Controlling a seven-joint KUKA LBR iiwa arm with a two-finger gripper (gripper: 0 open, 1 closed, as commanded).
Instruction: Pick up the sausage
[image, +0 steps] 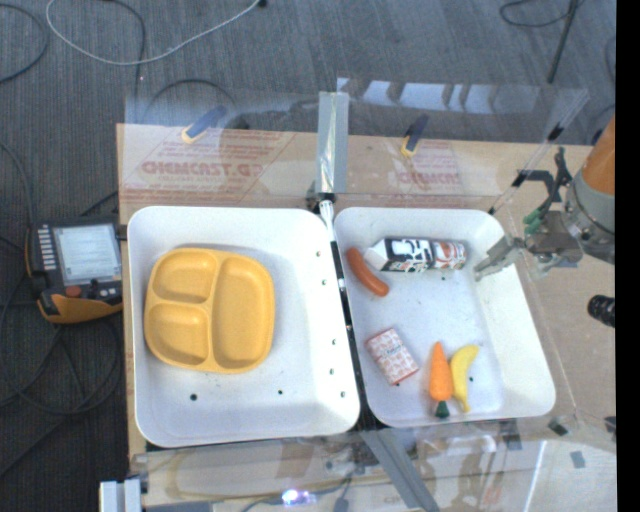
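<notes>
Short reddish-orange sausage lies in the right shallow white bin, at about 10 o'clock of it, touching or just beside the wall by the left bin. Long axis runs 10-to-4. Two-finger metal gripper hangs over the bin's right rim at 2 o'clock, holding nothing; can't tell its aperture. Sausage lies at 9 o'clock from it, past the black-and-white carton. Yaw likely needed.

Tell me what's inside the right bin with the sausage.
The right bin holds the sausage, a black-and-white carton, a small pink packet, a carrot and a banana. Nothing covers them; whatever lies beneath each stays hidden.
</notes>
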